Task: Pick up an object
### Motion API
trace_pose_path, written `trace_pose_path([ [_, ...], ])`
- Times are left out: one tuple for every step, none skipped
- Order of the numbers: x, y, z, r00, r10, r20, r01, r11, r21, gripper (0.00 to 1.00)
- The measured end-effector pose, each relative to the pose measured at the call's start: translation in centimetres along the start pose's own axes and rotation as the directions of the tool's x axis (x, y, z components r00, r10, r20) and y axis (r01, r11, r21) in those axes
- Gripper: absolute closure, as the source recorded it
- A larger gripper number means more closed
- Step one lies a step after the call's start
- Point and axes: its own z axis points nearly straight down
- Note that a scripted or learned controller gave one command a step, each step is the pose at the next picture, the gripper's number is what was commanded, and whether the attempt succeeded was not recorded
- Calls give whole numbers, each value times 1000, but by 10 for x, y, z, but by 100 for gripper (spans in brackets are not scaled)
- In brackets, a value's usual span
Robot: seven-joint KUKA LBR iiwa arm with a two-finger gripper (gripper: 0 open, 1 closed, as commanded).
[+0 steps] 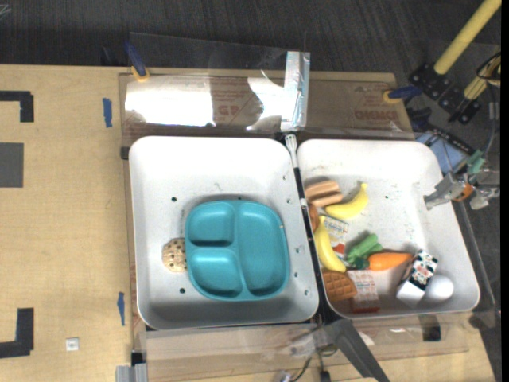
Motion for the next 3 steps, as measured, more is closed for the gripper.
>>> trace_pose_path([
  [42, 4, 167, 996, 84, -2, -84, 996, 9, 0],
  [91, -13, 175, 953, -302, -3, 302, 953, 2, 0],
  [90, -8, 160, 954, -300, 5, 300, 954, -14, 100],
])
